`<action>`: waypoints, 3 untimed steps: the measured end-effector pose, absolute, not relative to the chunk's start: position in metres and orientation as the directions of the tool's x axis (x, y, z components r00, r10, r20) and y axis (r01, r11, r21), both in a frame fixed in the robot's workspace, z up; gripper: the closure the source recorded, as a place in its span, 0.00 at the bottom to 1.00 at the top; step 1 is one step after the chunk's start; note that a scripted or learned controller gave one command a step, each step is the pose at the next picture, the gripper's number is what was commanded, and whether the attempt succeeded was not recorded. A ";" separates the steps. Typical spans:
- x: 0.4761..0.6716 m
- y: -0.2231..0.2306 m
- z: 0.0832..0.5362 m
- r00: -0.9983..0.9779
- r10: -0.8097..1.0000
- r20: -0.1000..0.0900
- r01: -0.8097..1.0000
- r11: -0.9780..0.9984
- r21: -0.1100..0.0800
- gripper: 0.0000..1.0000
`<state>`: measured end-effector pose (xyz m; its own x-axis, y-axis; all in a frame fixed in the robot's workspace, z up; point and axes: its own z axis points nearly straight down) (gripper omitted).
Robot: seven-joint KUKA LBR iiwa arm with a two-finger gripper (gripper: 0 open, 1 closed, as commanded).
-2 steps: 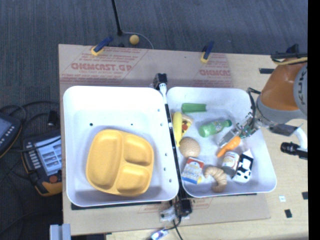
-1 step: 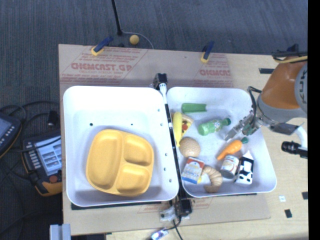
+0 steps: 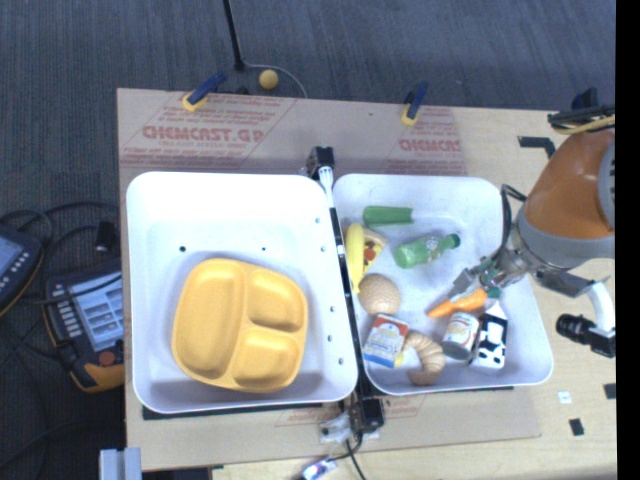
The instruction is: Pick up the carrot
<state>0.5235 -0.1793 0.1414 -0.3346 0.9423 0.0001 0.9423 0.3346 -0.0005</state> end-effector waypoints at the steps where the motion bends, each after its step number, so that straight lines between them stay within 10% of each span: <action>1: 0.483 -0.144 0.162 -0.012 1.000 0.000 1.000 0.012 -0.003 1.00; 2: 0.486 -0.113 0.091 -0.227 0.974 -0.005 0.974 0.227 0.005 1.00; 3: 0.484 -0.132 0.155 -0.474 0.880 -0.003 0.880 0.474 -0.001 1.00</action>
<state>0.4842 -0.1322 0.1546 -0.4742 0.8804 -0.0029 0.8804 0.4742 -0.0008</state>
